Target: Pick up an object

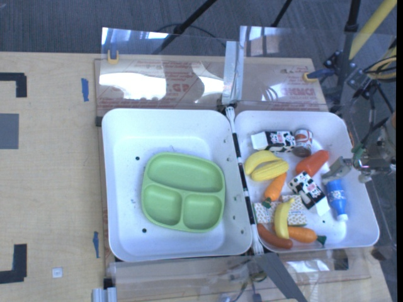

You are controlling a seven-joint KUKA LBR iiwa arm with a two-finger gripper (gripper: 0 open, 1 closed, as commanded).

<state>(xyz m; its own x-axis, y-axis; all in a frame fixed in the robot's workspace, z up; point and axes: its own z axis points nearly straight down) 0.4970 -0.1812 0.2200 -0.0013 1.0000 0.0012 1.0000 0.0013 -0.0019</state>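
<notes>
- Looking down at a slant, the one camera took in two white bins side by side, the left bin and the right bin, touching along their shared middle edge.
- In the left bin a green divided plate lay flat, a little toward 6 o'clock of the bin's centre, with one long compartment at its 12 o'clock side and two smaller ones at its 6 o'clock side.
- The right bin held a heap of toy food, which was where the things to be picked lay.
- Near that bin's centre sat a cow-patterned box, with an orange carrot at its 9 o'clock and a blue bottle just beside it at 3 o'clock.
- A yellow banana lay toward 10 o'clock of the bin's centre, and a red-orange pepper toward 12 o'clock.
- A second cow-patterned box rested near the 12 o'clock wall.
- Toward 6 o'clock lay a smaller banana, a red sausage and a carrot with a green tip, close together.
- The gripper showed as grey metal at the right bin's 3 o'clock rim, above the blue bottle; nothing could be seen held in it, and I could not tell whether it was open or closed.
</notes>
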